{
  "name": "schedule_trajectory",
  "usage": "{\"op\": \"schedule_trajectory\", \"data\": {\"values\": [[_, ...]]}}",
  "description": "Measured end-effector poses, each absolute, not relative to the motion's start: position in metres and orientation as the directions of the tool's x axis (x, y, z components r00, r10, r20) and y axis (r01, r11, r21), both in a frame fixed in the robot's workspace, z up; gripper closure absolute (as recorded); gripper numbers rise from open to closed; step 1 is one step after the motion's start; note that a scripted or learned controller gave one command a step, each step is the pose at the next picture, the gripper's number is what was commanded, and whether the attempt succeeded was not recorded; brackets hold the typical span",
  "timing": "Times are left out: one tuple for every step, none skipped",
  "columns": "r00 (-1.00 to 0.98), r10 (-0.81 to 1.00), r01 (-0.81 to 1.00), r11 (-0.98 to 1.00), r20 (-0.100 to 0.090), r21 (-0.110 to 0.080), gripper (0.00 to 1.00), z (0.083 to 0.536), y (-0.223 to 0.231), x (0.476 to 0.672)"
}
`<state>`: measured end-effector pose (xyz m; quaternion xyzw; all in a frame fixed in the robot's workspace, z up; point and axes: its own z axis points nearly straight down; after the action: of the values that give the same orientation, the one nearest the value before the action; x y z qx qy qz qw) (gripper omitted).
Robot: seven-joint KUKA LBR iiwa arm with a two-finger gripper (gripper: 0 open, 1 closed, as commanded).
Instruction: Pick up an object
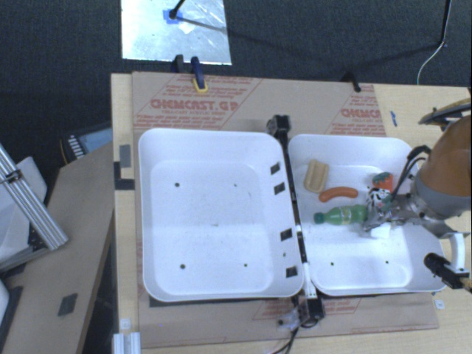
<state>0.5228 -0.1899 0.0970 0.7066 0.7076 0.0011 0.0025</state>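
Observation:
The right bin (pixel 354 279) holds a tan ridged block (pixel 316 175), an orange-red sausage (pixel 338 193), a green bottle (pixel 341 214) lying on its side, and a small orange, green and white piece (pixel 381 180) near the back right. My gripper (pixel 376 223) is down inside this bin at the bottle's right end, close to a small black-and-white object (pixel 378 195). The arm's wrist and orange band cover the bin's right side.
The left bin (pixel 158 220) lies beside the right one, split from it by a black clipped divider (pixel 289 198). Cardboard underlies both bins. A shiny metal sheet (pixel 175 21) lies beyond the bench. A grey rail stands at the far left.

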Motion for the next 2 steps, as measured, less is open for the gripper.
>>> {"op": "schedule_trajectory", "data": {"values": [[-0.008, 1.0, 1.0, 0.008, 0.002, 0.003, 1.0, 0.155, -0.134, 0.49], [-0.012, 1.0, 1.0, 0.012, 0.002, 0.013, 1.0, 0.258, -0.069, 0.493]]}}
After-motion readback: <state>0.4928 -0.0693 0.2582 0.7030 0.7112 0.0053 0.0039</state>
